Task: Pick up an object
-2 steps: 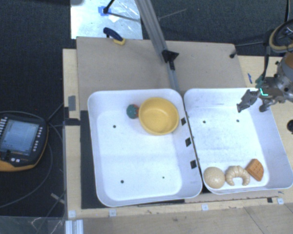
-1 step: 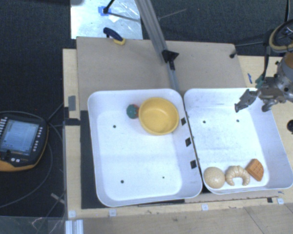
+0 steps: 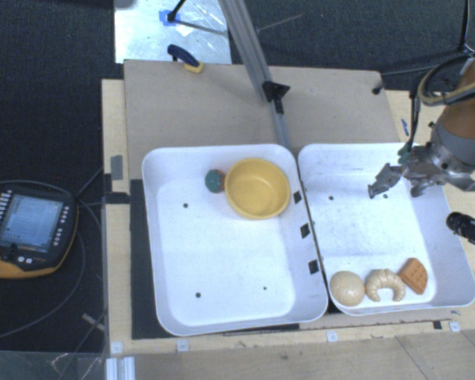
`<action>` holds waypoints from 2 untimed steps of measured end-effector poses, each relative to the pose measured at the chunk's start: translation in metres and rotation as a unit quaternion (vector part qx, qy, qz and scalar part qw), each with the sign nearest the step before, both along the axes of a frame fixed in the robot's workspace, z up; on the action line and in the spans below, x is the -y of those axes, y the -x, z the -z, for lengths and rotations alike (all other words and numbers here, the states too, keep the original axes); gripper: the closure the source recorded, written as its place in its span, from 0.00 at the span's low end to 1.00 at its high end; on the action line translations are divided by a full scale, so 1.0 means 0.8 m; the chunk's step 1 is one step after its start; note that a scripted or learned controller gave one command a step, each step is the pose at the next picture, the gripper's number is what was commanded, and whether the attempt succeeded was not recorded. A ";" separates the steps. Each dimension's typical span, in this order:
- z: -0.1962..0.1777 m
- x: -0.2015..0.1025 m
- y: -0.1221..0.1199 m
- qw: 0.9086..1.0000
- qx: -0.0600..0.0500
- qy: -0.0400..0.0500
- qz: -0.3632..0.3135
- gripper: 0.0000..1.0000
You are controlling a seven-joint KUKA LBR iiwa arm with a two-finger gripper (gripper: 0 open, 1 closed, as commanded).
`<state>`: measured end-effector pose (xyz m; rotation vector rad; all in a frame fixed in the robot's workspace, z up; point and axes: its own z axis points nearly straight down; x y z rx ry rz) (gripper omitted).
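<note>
While nothing is seen between its fingers, the gripper (image 3: 392, 179) is held above the upper part of the right bin (image 3: 356, 161), and whether those fingers are apart or together cannot be told from this slanted view. The step in hand is judged to be the approach, with no object yet reached. Three candidate objects are lined up along the near wall of the right bin: a pale round bun (image 3: 347, 288), a croissant (image 3: 385, 284) just beside it, and a small orange waffle (image 3: 414, 275) at the row's right end. All three are well apart from the gripper, so a move toward the near wall and a descent over one chosen item would be called for next. Because the bun and croissant lie so close together, and all three are crowded against the bin wall, room for the fingers is judged to be scarce. In the left bin (image 3: 222, 291) a yellow bowl (image 3: 257, 188) is set near the far wall, with a small dark green ball (image 3: 214, 180) touching its left side. A teach pendant (image 3: 24, 229) lies on the floor at the left.
</note>
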<state>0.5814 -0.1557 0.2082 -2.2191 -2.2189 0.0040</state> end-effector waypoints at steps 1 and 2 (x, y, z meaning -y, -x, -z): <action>0.077 0.002 -0.002 1.000 0.000 0.000 0.000 0.00; 0.143 0.002 -0.001 1.000 0.000 0.000 0.000 0.00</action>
